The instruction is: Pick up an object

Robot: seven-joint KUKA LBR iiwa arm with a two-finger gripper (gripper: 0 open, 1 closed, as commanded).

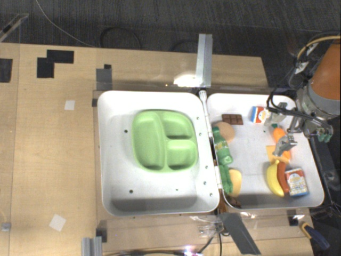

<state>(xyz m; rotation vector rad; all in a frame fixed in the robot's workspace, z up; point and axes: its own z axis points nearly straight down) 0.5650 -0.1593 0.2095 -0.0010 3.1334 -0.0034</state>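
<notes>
A grey robot arm reaches in from the right over a pale wooden table [48, 159], its hand [286, 144] low in the right-hand shallow white bin [250, 148]; whether its fingers are open or closed cannot be told. Open floor lies mid-bin. Along the left wall sit a green bottle [222, 151], a tan potato [226, 131] and a yellow-green fruit [232, 180]; a brown chocolate bar [232, 119] and small carton [258, 114] lie near the far edge. An orange piece [281, 135] touches the hand, with a yellow banana [273, 179] and red-and-blue box [295, 181] below. The left white bin [117, 185] holds a green divided plate [163, 140].
</notes>
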